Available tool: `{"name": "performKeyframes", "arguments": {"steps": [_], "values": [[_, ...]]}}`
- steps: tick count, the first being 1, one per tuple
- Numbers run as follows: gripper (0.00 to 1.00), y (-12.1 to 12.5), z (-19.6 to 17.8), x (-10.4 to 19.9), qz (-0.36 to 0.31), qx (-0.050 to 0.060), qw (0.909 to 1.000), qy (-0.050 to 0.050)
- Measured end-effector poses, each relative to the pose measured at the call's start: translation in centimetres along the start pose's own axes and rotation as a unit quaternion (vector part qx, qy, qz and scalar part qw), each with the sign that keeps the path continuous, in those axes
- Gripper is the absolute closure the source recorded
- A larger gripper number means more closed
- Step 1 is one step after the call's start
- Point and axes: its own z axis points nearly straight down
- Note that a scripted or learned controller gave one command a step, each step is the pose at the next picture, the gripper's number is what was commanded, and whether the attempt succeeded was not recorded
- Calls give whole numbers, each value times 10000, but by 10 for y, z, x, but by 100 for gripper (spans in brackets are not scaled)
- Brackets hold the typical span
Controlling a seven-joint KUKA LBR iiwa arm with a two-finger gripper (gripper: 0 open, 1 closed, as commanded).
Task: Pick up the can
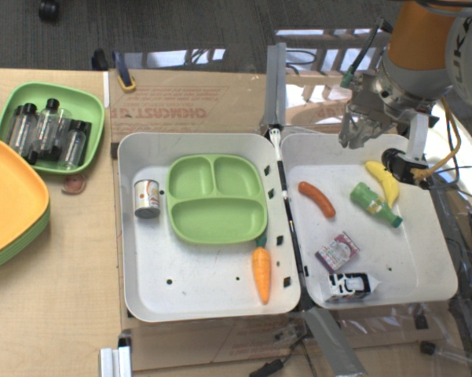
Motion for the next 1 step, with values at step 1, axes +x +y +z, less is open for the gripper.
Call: {"name": "performKeyframes", "arguments": {"steps": [1], "values": [[100, 11, 99, 25, 108, 9, 9999, 2]]}}
